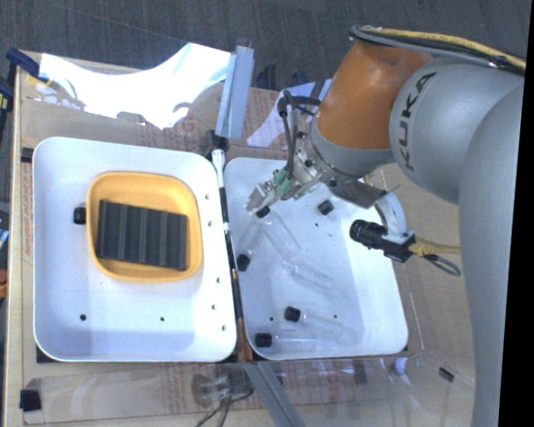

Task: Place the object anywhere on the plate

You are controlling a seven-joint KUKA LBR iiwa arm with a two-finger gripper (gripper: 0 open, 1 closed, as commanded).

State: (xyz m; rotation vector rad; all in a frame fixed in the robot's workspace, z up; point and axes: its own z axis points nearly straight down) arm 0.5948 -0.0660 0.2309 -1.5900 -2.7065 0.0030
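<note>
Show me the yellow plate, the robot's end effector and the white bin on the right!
yellow plate [145, 187]: camera view, on its top rim.
end effector [268, 197]: camera view, at its tip.
right white bin [371, 299]: camera view, on its bare floor.

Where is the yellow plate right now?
The yellow plate sits in the left bin, toward its upper middle, with a dark ridged block lying on it. The gripper is over the right bin.

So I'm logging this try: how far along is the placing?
Nothing looks done: the yellow plate in the left bin carries only a dark ridged block. In hand: the hand is over the right bin's upper left, grip unclear. Left: picking a small dark piece and moving it across.
</note>
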